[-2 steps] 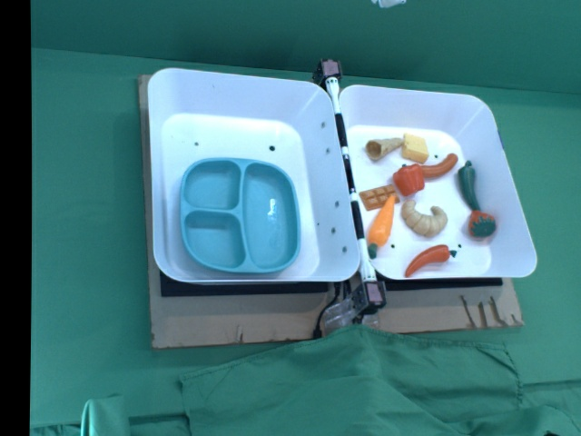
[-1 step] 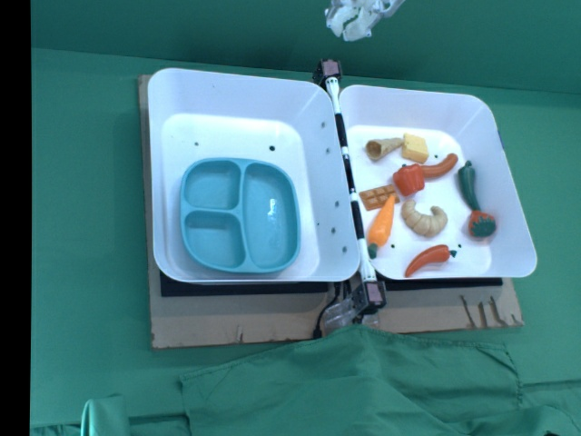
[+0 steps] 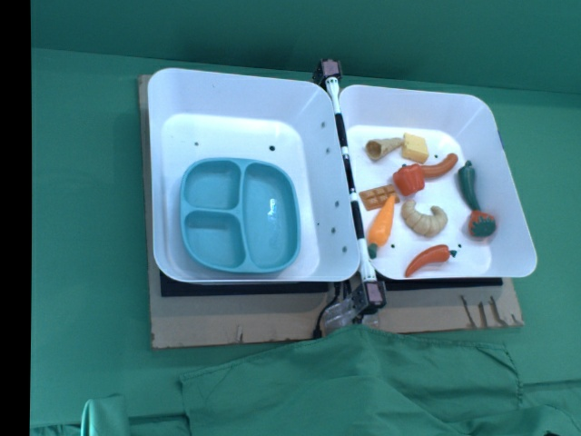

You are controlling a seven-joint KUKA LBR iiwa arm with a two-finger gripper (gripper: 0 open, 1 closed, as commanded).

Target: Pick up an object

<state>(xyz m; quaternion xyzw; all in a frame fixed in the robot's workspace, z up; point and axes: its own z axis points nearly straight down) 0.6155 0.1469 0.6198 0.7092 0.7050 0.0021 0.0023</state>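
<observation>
Ideally the arm descends on the red chili [image 3: 429,260], alone at the right bin's [image 3: 514,260] six o'clock; its gripper's state cannot be told.

Two bins sit side by side on the bench [image 3: 82,198]. The left bin [image 3: 236,94] holds a divided plate [image 3: 240,214]. In the right bin [image 3: 481,116], a cone [image 3: 384,147] and cheese [image 3: 416,147] lie at the back, a croissant [image 3: 425,217] mid-bin, a carrot [image 3: 382,224] by the left wall and a chilli [image 3: 429,259] in front.

Two white bins [image 3: 245,98] — toy food [image 3: 424,216], plate [image 3: 240,214]
</observation>
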